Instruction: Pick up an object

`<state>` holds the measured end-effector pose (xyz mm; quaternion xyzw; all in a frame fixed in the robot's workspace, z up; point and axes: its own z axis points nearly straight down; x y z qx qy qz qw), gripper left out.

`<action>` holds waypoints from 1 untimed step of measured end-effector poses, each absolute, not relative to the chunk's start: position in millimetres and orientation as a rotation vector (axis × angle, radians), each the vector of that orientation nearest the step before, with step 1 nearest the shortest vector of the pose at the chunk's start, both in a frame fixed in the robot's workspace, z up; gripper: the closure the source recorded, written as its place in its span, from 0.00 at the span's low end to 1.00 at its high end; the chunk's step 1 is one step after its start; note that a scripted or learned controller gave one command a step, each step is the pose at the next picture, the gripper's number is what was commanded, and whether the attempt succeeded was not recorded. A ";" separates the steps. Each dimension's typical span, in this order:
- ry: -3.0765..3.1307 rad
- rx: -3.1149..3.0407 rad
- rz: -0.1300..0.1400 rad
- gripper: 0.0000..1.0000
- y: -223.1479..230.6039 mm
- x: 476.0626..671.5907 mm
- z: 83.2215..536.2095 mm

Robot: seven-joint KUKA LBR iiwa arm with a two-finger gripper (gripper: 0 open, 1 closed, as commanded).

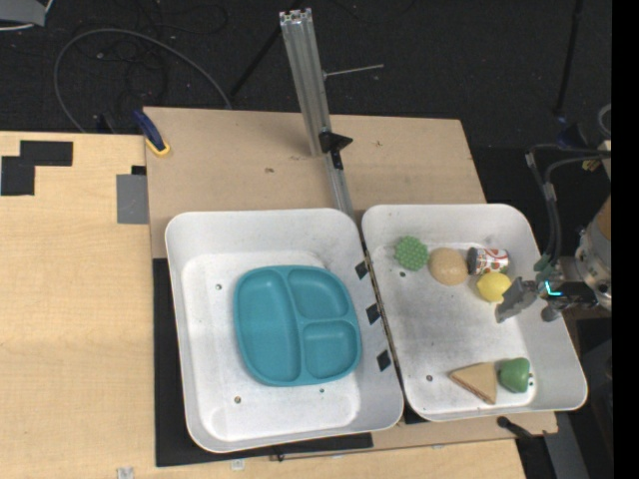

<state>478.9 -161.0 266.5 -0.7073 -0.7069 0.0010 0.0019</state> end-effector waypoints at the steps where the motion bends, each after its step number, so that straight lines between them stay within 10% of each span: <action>1: -2.219 -2.220 0.002 0.00 -161.1 479.1 266.8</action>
